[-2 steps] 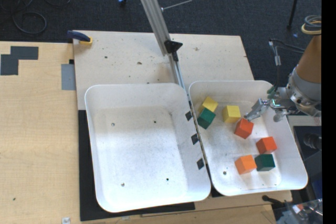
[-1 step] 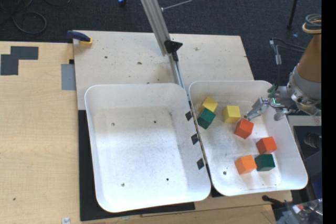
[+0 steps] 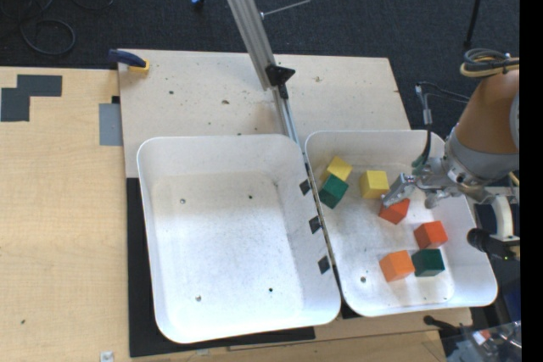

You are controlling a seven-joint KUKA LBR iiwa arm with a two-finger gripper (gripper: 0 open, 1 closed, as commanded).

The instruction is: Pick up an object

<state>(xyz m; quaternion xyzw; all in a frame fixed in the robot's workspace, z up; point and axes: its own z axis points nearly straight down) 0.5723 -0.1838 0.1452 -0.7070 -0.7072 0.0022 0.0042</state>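
Six small blocks lie in the right bin (image 3: 475, 288); landmark for all positions is the metal gripper (image 3: 405, 192), which sits low over the bin's middle, reached in from the bin's right side under the grey arm (image 3: 488, 131).

Red block (image 3: 394, 210): directly below the gripper tip, touching or very nearly touching it. Likely target, judged from proximity alone. It sits tilted, one corner pointing toward the lower left; roughly cubic, so no real long axis, and approach direction should matter little apart from aligning to its flat faces.

Finger state: cannot tell. The metal parts blur together at the tip, and whether the red block is pinched or merely beside the tip is not resolvable.

Other blocks, relative to gripper:
- yellow block (image 3: 374, 183), just left, close.
- second yellow block (image 3: 338, 169) and dark green block (image 3: 333, 192), further left, touching each other by the bin wall.
- orange-red block (image 3: 431, 234), below right, near.
- orange block (image 3: 396, 265) and green block (image 3: 428, 262), well below, side by side.

Placement looks scattered, consistent with random drops rather than arrangement. The yellow neighbour is near enough to be nudged during a grasp.
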